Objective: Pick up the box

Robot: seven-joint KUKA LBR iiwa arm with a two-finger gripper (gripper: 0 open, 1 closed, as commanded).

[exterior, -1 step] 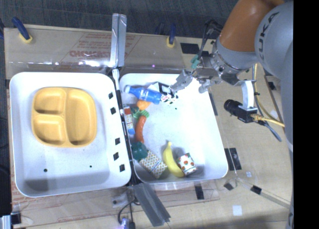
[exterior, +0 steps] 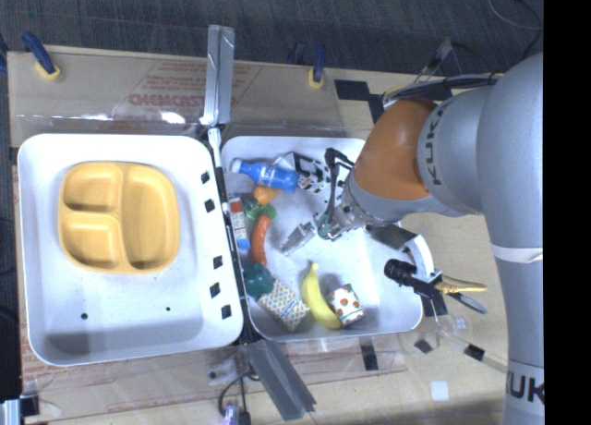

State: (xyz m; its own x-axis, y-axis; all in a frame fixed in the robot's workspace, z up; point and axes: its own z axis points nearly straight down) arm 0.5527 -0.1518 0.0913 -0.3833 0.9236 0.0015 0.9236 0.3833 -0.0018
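A small box (exterior: 283, 304) with a green and white check pattern lies near the front left corner of the right bin (exterior: 388, 321). It sits between a teal toy (exterior: 257, 279) and a banana (exterior: 319, 297). My gripper (exterior: 312, 229) hangs low over the middle of the right bin. It is behind the box and a little to its right, apart from it, with nothing visibly held. The grey arm with its orange band (exterior: 397, 163) covers the bin's right side.
The right bin also holds a blue bottle (exterior: 268, 174), a red-orange carrot-like toy (exterior: 260, 236), a narrow packet (exterior: 238, 218) along the left wall, and a dotted white cup (exterior: 345, 304). The left bin (exterior: 120, 321) holds a yellow divided plate (exterior: 118, 214).
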